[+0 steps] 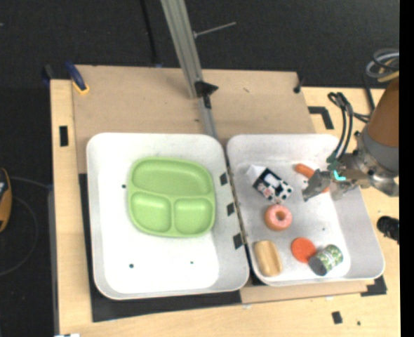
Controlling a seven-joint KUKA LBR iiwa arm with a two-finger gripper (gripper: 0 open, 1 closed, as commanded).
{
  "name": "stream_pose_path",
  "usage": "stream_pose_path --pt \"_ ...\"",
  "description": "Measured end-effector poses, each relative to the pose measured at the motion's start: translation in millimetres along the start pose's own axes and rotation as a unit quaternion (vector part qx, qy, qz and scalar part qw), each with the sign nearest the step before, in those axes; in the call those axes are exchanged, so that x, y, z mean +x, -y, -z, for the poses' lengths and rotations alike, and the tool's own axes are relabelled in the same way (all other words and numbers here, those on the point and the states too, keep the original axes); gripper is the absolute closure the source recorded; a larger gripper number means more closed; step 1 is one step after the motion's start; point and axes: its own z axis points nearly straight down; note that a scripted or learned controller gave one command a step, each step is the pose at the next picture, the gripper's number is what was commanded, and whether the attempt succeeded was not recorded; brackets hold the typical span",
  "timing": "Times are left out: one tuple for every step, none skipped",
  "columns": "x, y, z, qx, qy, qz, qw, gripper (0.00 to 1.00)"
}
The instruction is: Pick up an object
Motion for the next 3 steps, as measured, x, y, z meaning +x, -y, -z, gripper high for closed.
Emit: stream_pose_path --pt "-0.1 -0.8 1.3 -0.002 0.000 0.000 1.0000 0.00" --pt "2.9 -2.1 -61.4 0.001 0.000 -0.001 1.0000 0.00" --pt "3.6 -12.1 -116.6 0.000 0.000 -0.001 1.0000 0.00"
